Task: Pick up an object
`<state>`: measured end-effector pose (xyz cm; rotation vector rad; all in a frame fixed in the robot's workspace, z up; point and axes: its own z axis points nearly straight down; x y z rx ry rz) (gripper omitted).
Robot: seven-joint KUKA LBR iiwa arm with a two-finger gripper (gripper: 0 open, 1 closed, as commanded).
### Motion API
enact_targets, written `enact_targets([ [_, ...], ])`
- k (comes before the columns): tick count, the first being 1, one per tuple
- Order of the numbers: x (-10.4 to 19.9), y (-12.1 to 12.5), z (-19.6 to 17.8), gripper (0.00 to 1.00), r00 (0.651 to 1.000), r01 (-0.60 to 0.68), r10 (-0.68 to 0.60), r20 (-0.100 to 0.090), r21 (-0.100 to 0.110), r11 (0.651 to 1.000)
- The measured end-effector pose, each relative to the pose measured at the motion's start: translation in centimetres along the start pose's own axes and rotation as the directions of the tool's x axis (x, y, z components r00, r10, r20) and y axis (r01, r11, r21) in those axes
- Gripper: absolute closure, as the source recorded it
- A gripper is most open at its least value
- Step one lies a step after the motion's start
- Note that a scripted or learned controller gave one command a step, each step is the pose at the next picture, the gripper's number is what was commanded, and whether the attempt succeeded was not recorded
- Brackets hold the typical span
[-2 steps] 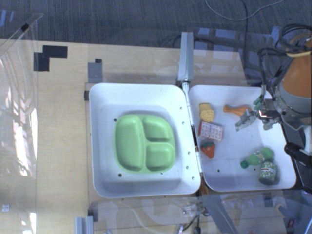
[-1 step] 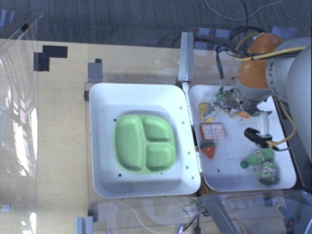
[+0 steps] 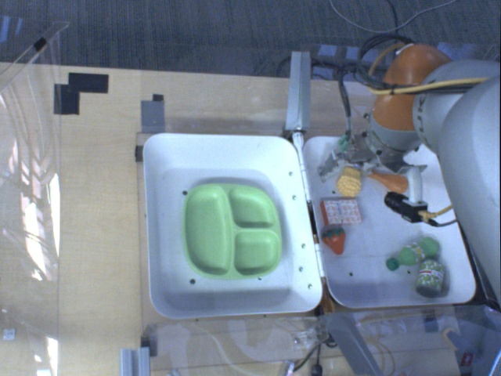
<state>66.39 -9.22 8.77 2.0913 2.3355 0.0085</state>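
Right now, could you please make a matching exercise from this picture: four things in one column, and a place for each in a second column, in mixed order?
Things:
1. green divided tray
2. strawberry
3. green bottle
4. corn piece

Places:
A. near corner of the right bin
B. just under the gripper
C. middle of the left bin
D. right bin, beside its left wall

Pairs: 1-C, 2-D, 3-A, 4-B

The end effector (image 3: 350, 160) is hanging over the far end of the right bin (image 3: 376, 288), just above a yellow corn toy (image 3: 349, 182). Near the corn, a checked card (image 3: 341, 211) and a strawberry (image 3: 335, 239) are lying. A green tray (image 3: 232, 229) is sitting in the left bin (image 3: 164, 210).
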Motion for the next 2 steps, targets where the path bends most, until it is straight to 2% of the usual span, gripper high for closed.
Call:
enact_targets([
  [1, 0.2, 0.3, -1.3, 1.00, 1.000, 0.006, -0.006, 0.001, -0.008, 1.000],
  [2, 4.4, 0.0, -15.5, 1.00, 0.999, 0.051, -0.051, 0.001, 0.002, 0.999],
])
